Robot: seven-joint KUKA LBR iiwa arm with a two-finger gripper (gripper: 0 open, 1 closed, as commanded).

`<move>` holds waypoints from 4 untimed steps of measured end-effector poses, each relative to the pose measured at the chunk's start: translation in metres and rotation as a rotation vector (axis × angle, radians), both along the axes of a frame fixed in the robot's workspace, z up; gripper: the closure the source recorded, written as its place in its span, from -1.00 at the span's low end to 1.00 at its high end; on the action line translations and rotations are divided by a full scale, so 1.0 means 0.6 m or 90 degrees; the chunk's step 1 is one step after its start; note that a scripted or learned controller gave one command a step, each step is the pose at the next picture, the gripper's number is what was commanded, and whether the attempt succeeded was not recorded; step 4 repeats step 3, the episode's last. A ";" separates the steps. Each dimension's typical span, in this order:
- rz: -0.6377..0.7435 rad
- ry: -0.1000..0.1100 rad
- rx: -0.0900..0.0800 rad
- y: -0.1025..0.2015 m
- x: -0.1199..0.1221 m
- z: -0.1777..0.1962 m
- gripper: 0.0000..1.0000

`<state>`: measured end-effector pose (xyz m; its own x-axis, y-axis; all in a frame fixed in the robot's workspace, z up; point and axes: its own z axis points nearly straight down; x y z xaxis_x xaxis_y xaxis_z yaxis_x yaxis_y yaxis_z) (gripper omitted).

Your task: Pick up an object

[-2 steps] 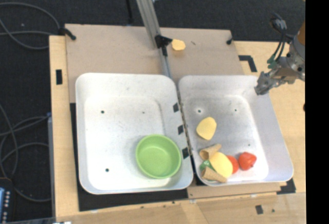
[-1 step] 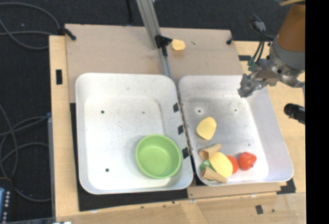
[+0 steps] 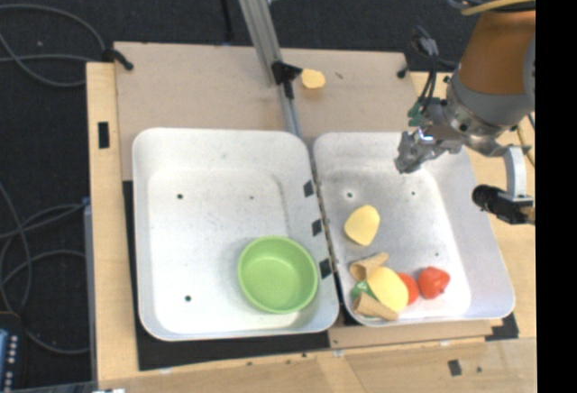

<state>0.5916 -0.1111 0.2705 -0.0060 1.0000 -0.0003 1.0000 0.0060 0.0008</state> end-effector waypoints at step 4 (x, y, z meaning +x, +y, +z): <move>0.000 0.001 0.000 0.249 -0.030 -0.052 1.00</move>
